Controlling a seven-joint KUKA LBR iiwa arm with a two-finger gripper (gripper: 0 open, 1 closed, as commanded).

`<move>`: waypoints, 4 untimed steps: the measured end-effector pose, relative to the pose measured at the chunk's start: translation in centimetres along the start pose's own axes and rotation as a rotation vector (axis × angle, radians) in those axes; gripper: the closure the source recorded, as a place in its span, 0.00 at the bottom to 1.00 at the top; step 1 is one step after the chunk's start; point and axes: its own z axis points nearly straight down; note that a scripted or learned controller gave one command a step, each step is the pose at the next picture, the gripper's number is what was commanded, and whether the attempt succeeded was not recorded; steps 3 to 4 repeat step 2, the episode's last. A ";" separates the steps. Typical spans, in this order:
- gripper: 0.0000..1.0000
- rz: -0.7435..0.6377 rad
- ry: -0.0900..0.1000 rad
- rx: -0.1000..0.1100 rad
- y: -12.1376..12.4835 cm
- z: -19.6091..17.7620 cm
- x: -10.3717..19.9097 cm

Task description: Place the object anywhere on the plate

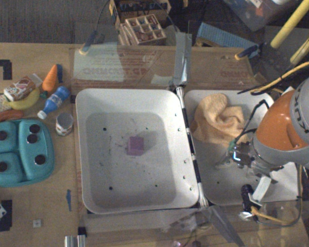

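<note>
Resting flat mid-floor in the left bin [92, 117], the purple block [135, 145] was catalogued as needing a centred, vertical approach; gripper [236, 156] over the right bin [216, 184], grip state indeterminable.

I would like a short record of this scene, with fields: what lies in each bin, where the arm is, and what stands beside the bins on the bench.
left bin: one small purple block, near the middle of the floor
right bin: a crumpled tan cloth in the far part
arm: over the right bin, reaching in from the right
gripper: low, at the near edge of the cloth; finger state hidden
bench, left of bins: teal tray, blue bottle, small can, toy carrot
plate: I cannot identify one
</note>
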 end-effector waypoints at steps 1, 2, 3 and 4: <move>0.00 0.000 0.000 0.000 0.0 0.0 0.0; 0.00 0.000 0.000 0.000 0.0 0.0 0.0; 0.00 0.000 0.000 0.000 0.0 0.0 0.0; 0.00 0.000 0.000 0.000 0.0 0.0 0.0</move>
